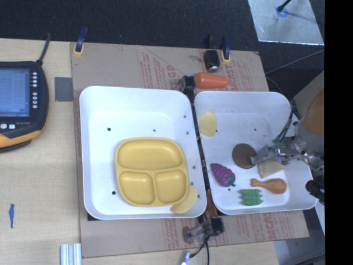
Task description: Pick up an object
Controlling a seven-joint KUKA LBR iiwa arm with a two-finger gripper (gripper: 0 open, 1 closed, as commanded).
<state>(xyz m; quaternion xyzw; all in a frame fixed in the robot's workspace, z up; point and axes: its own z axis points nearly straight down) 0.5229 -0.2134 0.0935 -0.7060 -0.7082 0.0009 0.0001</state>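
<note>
Claw hovers beside brown disc, possibly touching.

Bench: light wood.
Cardboard sheet: lies on the bench, under both white bins.
Teach pendant: at the left edge.

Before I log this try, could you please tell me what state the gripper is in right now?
Gripper: cannot be told; it is low in the right bin, beside the brown disc.

Two white bins, one yellow tray, seven toy foods.
</note>
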